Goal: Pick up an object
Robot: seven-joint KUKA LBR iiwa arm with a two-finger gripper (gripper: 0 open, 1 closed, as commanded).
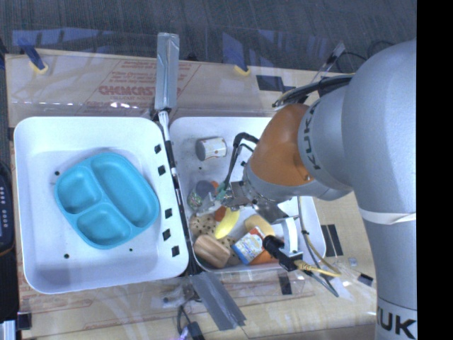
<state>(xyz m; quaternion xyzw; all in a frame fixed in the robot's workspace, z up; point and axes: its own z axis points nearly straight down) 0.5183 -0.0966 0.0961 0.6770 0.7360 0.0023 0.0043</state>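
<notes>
- Grey arm [368, 140], with its orange band [279, 151], overhangs the right bin [185, 129] and covers much of it.
- Jaws [230, 198] sit low over the object pile; how far they are parted cannot be told, and no object is seen held.
- Just beneath the jaws: a yellow banana-shaped object [227, 224].
- Beside it, away from the arm: a tan perforated piece [202, 225] and a brown roll [211, 251].
- Beyond the jaws, apart: a small grey cylinder [210, 148].
- Well apart, in the left bin [28, 190]: a blue divided plate [105, 198].
</notes>
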